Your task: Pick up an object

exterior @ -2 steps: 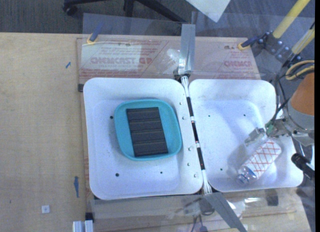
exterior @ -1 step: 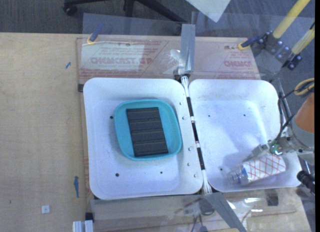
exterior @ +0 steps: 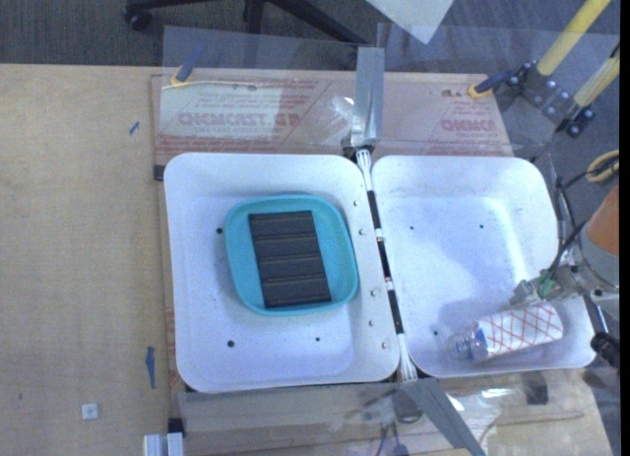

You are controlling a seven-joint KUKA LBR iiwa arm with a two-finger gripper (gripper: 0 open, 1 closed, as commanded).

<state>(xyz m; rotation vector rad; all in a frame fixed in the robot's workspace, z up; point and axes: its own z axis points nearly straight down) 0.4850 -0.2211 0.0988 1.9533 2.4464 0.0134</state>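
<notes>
Looking down on the bench, you have two shallow white bins side by side. The left bin (exterior: 197, 346) holds a teal square dish (exterior: 291, 254) lying flat near its middle, and a dark ribbed rectangular block (exterior: 287, 258) rests inside that dish, its ridges running across.

The right bin (exterior: 463, 198) has one loose object: a small bottle with a red-and-white lattice label (exterior: 512, 332) and a blue cap, lying on its side in the near right corner, cap end pointing left. It sits close against the bin's near wall and right wall.

The gripper (exterior: 539, 289) reaches in over the right rim, just beyond the bottle's far right end; it is small and blurred, and you cannot tell how the jaws stand or whether they touch the bottle. The arm's grey body and orange band (exterior: 604, 218) show at the right edge, with cables beside them.

A divider strip (exterior: 379, 247) runs between the bins.
</notes>
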